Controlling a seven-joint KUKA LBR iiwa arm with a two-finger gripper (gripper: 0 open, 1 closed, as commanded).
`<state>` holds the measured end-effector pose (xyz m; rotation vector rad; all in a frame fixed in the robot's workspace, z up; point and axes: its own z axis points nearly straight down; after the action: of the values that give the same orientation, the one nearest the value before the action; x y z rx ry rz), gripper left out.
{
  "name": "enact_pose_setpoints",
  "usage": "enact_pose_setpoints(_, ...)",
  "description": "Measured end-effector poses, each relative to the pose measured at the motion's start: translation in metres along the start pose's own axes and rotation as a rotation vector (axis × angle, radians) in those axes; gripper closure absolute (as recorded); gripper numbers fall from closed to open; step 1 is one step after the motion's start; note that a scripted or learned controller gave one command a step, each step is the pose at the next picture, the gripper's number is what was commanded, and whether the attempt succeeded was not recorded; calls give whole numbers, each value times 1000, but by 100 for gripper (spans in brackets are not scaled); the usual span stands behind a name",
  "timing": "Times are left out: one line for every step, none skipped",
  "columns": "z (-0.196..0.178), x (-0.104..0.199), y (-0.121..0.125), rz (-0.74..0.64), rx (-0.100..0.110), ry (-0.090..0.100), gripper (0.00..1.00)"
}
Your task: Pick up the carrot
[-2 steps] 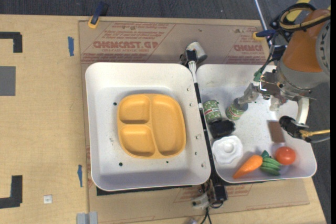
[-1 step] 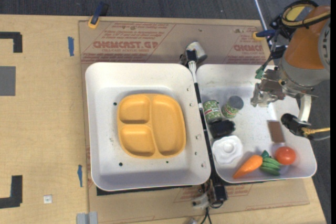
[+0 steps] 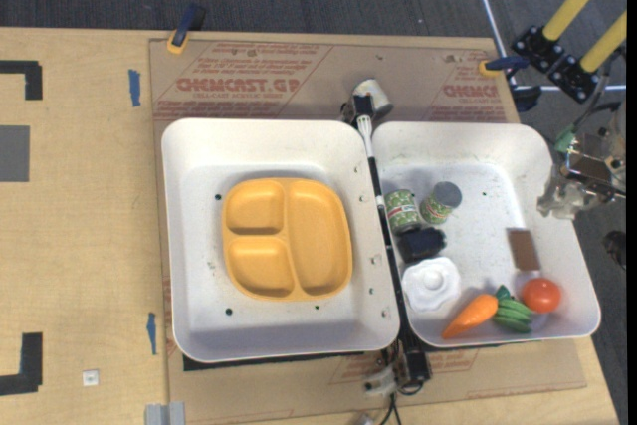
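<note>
Carrot (image 3: 472, 312) lies in the near part of the right bin (image 3: 476, 142), its orange body tilted so the thick end points toward the far right and the tapered tip toward the near left. Its green top (image 3: 515, 312) sits at the thick end, just beside a red tomato (image 3: 541, 295) in the bin's near right corner. A white bottle-like thing (image 3: 431, 283) rests touching or nearly touching the carrot's left side. Further back in that bin I see a dark lump (image 3: 422, 241), two small cans (image 3: 402, 210) side by side with a green-labelled one on the left, a grey round lid (image 3: 446, 194) behind them, and a brown block (image 3: 523, 249) near the right wall.

My claw (image 3: 569, 189) hangs at the right edge of the right bin, outside its rim and well apart from the carrot. Whether my claw is open or closed I cannot tell from this angle, and I see nothing in it.

Left bin (image 3: 189, 214) holds a yellow divided plate (image 3: 288, 237) with three compartments, lying flat near the middle. Both bins sit on a brown board (image 3: 259, 75) on the counter (image 3: 70, 244).
</note>
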<state>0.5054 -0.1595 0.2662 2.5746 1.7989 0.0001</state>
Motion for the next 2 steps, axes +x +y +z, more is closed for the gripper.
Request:
enact_pose_setpoints(55, 62, -51, 200, 4, 1, 100)
enact_pose_setpoints(12, 80, -57, 627, 1, 0, 100)
